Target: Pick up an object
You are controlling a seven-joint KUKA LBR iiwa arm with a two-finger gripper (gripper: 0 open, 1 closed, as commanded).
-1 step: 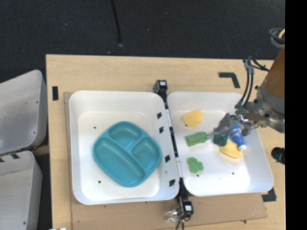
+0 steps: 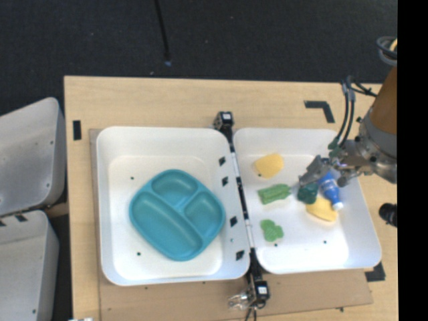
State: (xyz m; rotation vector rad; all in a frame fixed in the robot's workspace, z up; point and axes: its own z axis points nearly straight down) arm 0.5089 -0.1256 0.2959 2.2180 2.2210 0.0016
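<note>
My arm [image 2: 382, 116] reaches in from the right edge of the bench, its orange band showing high at that side above the grey wrist. Dark cables loop down along the wrist's left flank. The wrist angles down and to the left, carrying my gripper [image 2: 322, 177] low over the right-hand bin, in its right half and nearer the far wall than the near one. The metal gripper body sits tilted, its tip pointing down-left toward the bin floor. Whether my fingers stand apart or together cannot be made out from above; the grey metal parts blur into one another at the tip.
</note>
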